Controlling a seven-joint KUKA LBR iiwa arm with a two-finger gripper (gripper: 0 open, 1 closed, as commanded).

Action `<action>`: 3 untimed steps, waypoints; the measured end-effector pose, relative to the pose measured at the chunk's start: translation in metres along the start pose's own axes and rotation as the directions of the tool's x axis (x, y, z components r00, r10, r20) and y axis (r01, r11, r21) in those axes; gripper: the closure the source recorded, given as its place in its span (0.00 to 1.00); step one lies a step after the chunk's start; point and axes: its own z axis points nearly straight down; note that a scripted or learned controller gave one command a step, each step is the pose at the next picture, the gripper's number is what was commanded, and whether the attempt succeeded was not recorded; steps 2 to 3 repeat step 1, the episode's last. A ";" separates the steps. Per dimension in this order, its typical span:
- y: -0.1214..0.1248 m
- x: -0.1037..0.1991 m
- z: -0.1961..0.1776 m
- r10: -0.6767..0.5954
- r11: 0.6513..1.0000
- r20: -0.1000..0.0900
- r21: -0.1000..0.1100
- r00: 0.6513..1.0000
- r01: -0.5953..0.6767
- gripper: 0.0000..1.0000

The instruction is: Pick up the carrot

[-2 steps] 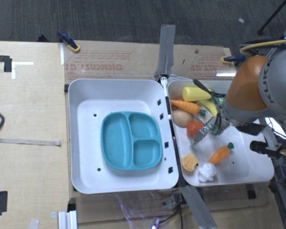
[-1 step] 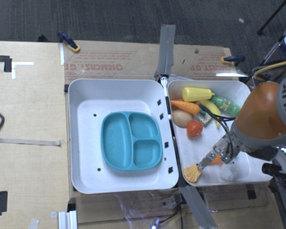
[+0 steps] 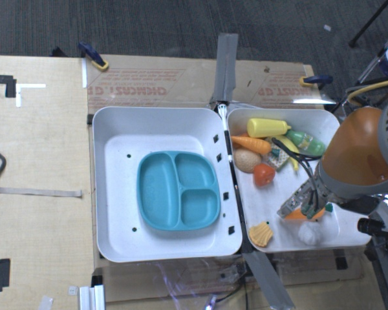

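While the carrot (image 3: 251, 144) lies up by the egg (image 3: 246, 161), the gripper (image 3: 302, 206) is low in the right bin (image 3: 271, 202); can't tell its grip.

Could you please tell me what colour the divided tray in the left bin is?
The divided tray is light blue, a turquoise shade, plain throughout; the camera view shows it clearly.

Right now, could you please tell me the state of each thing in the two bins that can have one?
carrot: lying flat, untouched, at the right bin's far end
teal tray: upright in the left bin, compartments bare
tomato: resting free beside the egg
gripper: low over the right bin's near end
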 end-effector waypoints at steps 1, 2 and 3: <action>0.001 -0.002 -0.009 -0.001 1.000 0.004 -0.002 1.000 0.001 1.00; 0.001 -0.002 -0.009 -0.001 1.000 0.004 -0.002 1.000 0.001 1.00; 0.001 -0.002 -0.009 -0.001 1.000 0.004 -0.002 1.000 0.001 1.00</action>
